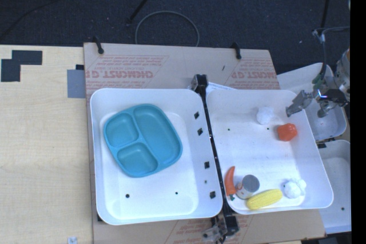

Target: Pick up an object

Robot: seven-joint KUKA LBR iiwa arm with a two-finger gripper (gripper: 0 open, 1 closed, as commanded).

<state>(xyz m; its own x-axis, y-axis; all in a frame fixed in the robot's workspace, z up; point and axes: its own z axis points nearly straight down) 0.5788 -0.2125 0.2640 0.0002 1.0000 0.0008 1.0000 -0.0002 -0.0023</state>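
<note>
The right bin holds several small objects. A white fluffy ball and an orange round piece lie near its far right side. Along the near edge lie a red-orange carrot-like piece, a grey can, a yellow corn cob and a white lump. My gripper hangs over the bin's far right rim, just above and right of the orange piece. Its fingers stand apart with nothing between them.
The left bin holds a blue divided plate. A black divider runs between the two bins. Cardboard lies under both bins, with a wooden bench top to the left and dark floor beyond.
</note>
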